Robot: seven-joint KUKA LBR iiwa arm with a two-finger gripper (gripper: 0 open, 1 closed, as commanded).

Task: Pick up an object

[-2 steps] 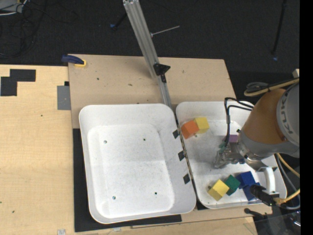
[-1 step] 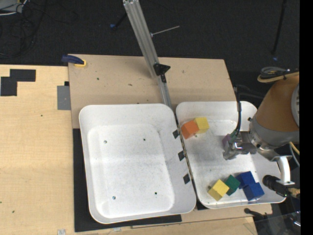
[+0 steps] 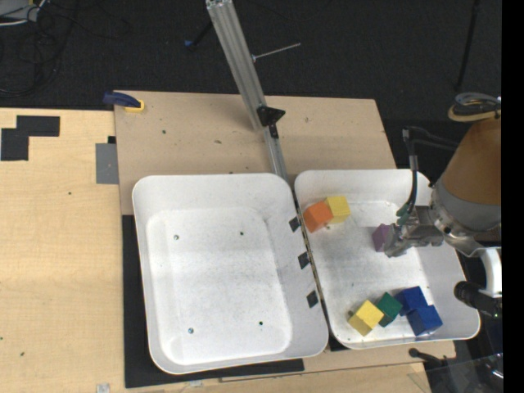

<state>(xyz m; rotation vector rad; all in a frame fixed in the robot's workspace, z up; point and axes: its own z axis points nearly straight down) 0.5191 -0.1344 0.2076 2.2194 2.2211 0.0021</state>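
Observation:
In the right bin lie several blocks. An orange block and a yellow block sit touching near its upper left. A purple block rests mid-right, right beside my gripper, which is lowered into the bin at the block's right side. At the bin's front lie a yellow block, a green block and two blue blocks in a cluster. The arm's orange band and grey wrist hang over the bin's right edge.
The left bin sits beside the right one, joined by black clips along the shared edge. A slanted aluminium rail rises behind the bins. A wooden board lies under and behind both bins.

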